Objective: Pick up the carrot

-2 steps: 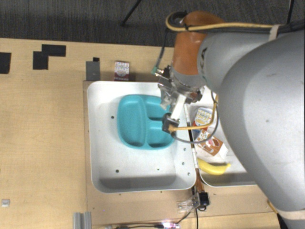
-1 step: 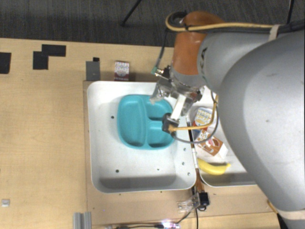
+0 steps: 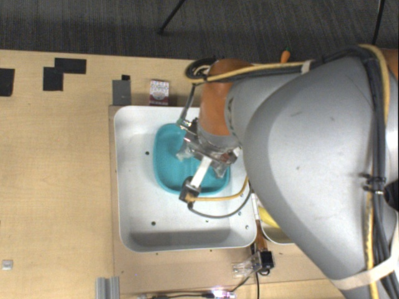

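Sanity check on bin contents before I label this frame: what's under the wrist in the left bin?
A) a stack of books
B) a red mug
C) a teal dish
C: a teal dish lies on the floor of the left bin, and the arm's wrist overlaps its right side.

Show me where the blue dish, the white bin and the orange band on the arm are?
Blue dish (image 3: 163, 161): camera view, its left inner side.
White bin (image 3: 134, 198): camera view, bare floor at lower left.
Orange band (image 3: 213, 108): camera view, its middle, above the wrist.
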Tool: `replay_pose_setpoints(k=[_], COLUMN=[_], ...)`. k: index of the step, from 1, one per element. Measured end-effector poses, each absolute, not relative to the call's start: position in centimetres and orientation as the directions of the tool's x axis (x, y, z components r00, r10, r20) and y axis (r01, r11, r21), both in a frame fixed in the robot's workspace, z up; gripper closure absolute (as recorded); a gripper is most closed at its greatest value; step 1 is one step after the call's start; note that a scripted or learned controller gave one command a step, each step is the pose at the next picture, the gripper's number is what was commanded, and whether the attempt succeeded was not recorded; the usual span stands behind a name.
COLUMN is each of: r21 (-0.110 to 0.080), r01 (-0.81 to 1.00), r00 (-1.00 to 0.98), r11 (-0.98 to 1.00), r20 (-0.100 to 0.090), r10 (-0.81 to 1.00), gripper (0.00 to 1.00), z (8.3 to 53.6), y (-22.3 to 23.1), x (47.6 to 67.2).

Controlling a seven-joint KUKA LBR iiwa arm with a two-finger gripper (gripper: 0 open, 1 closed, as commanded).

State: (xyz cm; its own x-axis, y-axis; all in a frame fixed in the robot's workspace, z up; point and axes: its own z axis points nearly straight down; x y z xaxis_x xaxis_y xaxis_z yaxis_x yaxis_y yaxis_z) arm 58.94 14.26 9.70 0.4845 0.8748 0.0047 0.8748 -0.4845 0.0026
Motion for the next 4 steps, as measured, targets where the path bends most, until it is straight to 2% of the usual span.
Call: replay_pose_setpoints(k=[1, 2, 3, 4], r21=[0.015, 0.015, 0.004, 0.005], r01=[0.911, 0.934, 0.968, 1.0], r00=[0.411, 0.358, 0.252, 0.015], r11=[-0.411, -0.358, -0.252, -0.015], r20=[0.011, 0.01, -0.002, -0.001], r10=[0.912, 0.934, 0.968, 1.0], gripper=[0.0, 0.0, 0.0, 0.0], z=[23.1, 34.5, 32.7, 32.6], y=[13.9, 11.4, 2.2, -1.1], x=[63.9, 56.6, 57.8, 55.3])
